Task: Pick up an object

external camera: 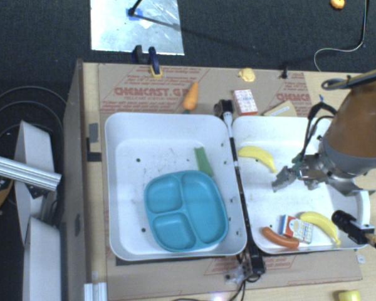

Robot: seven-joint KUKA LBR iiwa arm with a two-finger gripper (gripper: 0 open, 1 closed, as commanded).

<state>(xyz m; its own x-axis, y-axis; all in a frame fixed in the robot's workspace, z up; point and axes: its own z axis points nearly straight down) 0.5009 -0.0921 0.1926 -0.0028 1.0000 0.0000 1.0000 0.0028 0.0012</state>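
Note:
My gripper hangs over the middle of the right bin, above bare white floor, with nothing visibly in it. A yellow banana lies up and to the left of it, near the divider. Along the bin's front edge lie an orange-red sausage, a small red, white and blue carton and a second banana. In the left bin a blue divided plate rests at the front, and a green stick lies just behind it.
On the cardboard behind the bins lie a carrot, a small printed box and a yellow lump. The arm's grey and orange body overhangs the right bin's right side.

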